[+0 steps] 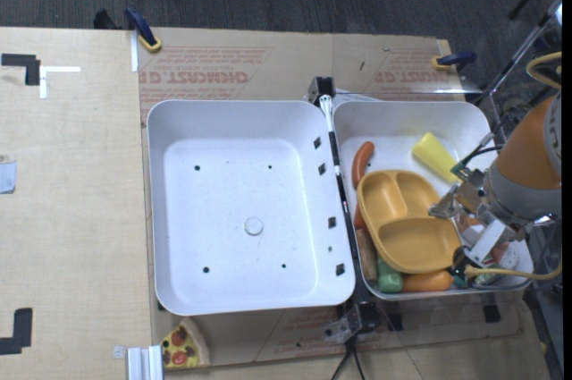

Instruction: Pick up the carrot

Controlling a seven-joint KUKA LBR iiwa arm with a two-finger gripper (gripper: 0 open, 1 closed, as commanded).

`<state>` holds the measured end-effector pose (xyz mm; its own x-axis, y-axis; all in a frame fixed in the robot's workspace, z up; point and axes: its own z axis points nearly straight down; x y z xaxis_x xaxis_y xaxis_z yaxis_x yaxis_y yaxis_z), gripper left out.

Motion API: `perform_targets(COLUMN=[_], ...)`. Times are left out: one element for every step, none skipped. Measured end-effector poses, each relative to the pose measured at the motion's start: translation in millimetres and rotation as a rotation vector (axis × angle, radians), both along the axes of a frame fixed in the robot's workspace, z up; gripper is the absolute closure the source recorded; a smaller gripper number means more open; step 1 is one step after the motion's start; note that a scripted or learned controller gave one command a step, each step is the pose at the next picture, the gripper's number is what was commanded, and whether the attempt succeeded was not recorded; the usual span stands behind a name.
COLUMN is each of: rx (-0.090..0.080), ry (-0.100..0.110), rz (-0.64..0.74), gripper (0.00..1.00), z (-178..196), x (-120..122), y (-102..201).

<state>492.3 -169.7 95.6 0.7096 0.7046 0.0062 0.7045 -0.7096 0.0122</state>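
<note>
carrot: we reckon it's the long orange-red piece (361,162) by the right white bin's (398,112) left wall, untouched
jaws (466,237): can't tell if open
left: the whole pick

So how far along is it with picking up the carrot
Nothing looks done yet: the carrot lies in the right bin, along its left wall beside the yellow divided plate. In hand: the pincer is low over the bin's right side, at the plate's far edge, away from the carrot. Whether it grips anything can't be made out. Left: reach the carrot, grasp it and lift.
</note>
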Motion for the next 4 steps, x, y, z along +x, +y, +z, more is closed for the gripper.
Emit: perform_targets(rx=[0.002, 0.002, 0.002, -0.004], ry=[0.007, 0.017, 0.010, 0.012], rz=[-0.160, -0.444, -0.580, -0.576], gripper=[0.00, 0.00, 0.00, 1.00], z=[-2, -5, -3, 5], x=[17, 108, 68, 68], y=[62, 63, 71, 69])
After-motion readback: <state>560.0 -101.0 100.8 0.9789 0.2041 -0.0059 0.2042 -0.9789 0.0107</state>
